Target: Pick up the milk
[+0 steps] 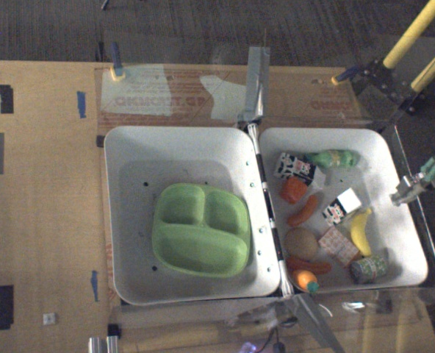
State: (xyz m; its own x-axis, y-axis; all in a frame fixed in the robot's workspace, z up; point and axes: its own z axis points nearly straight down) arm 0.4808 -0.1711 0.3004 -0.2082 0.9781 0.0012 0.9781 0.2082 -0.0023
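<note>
From the overhead camera view we judge the task barely begun: the milk (pixel 295 167), a small carton with black-and-white cow patches, lies untouched near the upper-left corner of the right bin (pixel 394 150), close to the divider between the two bins. We see the gripper (pixel 411 189) only as a small pale shape at the right bin's far right rim, well apart from the carton, and we cannot tell how it is set; nothing visibly sits in it. Everything is left to do: reaching across, closing on the carton, lifting it. Around the milk things are crowded. A green bottle (pixel 333 158) lies just beside it to the right, and a red-orange piece (pixel 294 190) lies just below, perhaps touching. Further down sit a second small carton (pixel 342 205), a banana (pixel 360 230), a brown round item (pixel 300 243), a checked box (pixel 339 245) and a can (pixel 369 268). The left bin (pixel 129 153) holds a green divided tray (pixel 201 229), which we judge is no obstacle.
</note>
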